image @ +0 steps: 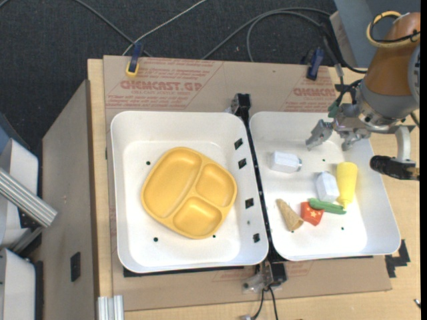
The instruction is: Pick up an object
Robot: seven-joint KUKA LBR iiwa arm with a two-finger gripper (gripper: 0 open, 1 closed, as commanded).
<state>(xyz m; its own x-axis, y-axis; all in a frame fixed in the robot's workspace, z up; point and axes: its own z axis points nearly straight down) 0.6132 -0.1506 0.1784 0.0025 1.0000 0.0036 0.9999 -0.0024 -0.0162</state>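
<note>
**The hand waits above the right bin, nothing picked yet**

The worktop [167, 79] carries two white bins, and the right bin [373, 242] is the landmark for all places here. The arm [393, 59] comes in over the far right corner of this bin. Its hand [337, 131] hangs over the far part of the bin floor, with two grey fingers [319, 134] spread apart, so I judge it as open, and there is nothing between them.

Inside the right bin lie several small things. A white block [285, 161] is near the left wall, just in front of the hand. A second white piece [326, 185] lies about in the middle of the bin, and a yellow bottle [347, 182] lies just beside it, toward the right wall. Nearer the front there are a red piece [311, 213], a green bean [326, 207] that touches it, and a tan cone [289, 215] close to the left wall. The left bin [127, 199], across the left wall, holds a yellow divided plate [189, 192].

My judgement: the step in hand is the approach, and no object is chosen yet. The white block is the closest thing and stands apart from the others, so it looks the easiest. The next move calls for bringing the hand over one object, going down with the fingers on both its sides, then closing.
</note>
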